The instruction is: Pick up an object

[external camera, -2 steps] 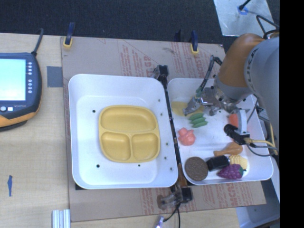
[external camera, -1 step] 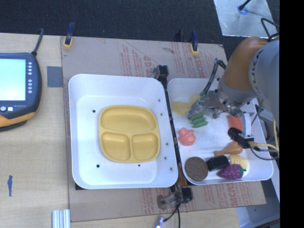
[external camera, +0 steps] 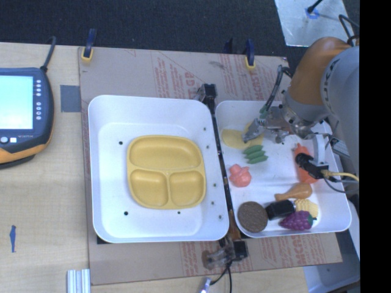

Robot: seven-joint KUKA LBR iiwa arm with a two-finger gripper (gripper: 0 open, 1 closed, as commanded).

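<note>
**Robot hand lowers over toy food in the right bin**

The grey arm with its orange band (external camera: 314, 66) reaches in from the upper right of the frame, its hand (external camera: 253, 132) low in the right bin (external camera: 278, 227), at the edge of a pale yellow piece (external camera: 231, 139) and just above a green pea pod (external camera: 255, 154). Whether the hand is spread or pinching anything cannot be told. A pink piece (external camera: 240, 176), a brown cookie (external camera: 252, 217), purple grapes (external camera: 297, 221) and a chicken drumstick (external camera: 295, 192) lie lower in that bin. The left bin (external camera: 110, 163) holds a yellow divided tray (external camera: 166, 171). A handheld control pad (external camera: 21, 115) rests on the counter (external camera: 43, 224) at far left.
</note>
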